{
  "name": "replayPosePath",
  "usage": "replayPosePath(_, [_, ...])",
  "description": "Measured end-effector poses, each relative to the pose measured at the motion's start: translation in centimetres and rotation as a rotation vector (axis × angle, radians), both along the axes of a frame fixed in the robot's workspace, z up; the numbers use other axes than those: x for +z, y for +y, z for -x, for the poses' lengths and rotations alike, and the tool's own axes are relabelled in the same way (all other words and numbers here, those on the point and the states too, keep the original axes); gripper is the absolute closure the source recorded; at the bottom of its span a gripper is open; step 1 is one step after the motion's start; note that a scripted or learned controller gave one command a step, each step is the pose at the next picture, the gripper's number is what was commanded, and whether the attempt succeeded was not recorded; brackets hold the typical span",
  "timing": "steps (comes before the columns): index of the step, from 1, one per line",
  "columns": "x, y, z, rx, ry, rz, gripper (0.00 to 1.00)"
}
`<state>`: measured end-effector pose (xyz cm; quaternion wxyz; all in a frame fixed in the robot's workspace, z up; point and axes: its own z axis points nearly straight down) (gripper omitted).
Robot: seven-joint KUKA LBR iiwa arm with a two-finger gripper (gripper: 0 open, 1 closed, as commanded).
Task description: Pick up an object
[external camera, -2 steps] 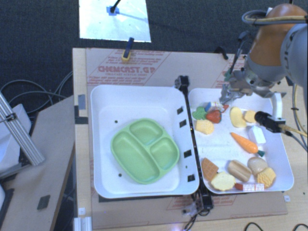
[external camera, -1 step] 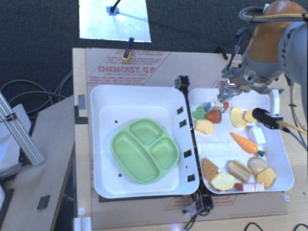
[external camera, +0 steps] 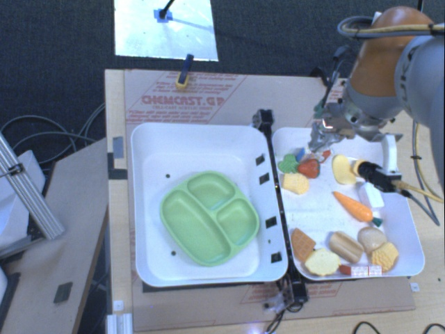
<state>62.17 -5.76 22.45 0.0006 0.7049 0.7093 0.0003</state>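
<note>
My gripper [external camera: 319, 147] hangs low over the far left part of the right bin [external camera: 407, 221], just above a red toy fruit [external camera: 309, 168]. Right beside that fruit lie a green leafy toy [external camera: 288, 163] and a small blue piece [external camera: 300, 154]. A pale yellow chunk [external camera: 295, 184] lies just in front of them. Nothing shows between the gripper and the toys that I can call held.
In the right bin also lie a yellow toy [external camera: 341, 169], an orange carrot [external camera: 353, 207], a bread slice [external camera: 302, 243], a yellow wedge [external camera: 322, 261], a bread roll [external camera: 345, 245], a beige egg shape [external camera: 371, 237] and a waffle piece [external camera: 385, 257]. The left bin [external camera: 153, 158] holds a green divided plate [external camera: 208, 218].
</note>
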Motion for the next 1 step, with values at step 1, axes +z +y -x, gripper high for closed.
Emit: replayPosePath(1, [-0.81, -0.9, 0.32, -0.006, 0.0, 0.001, 1.0])
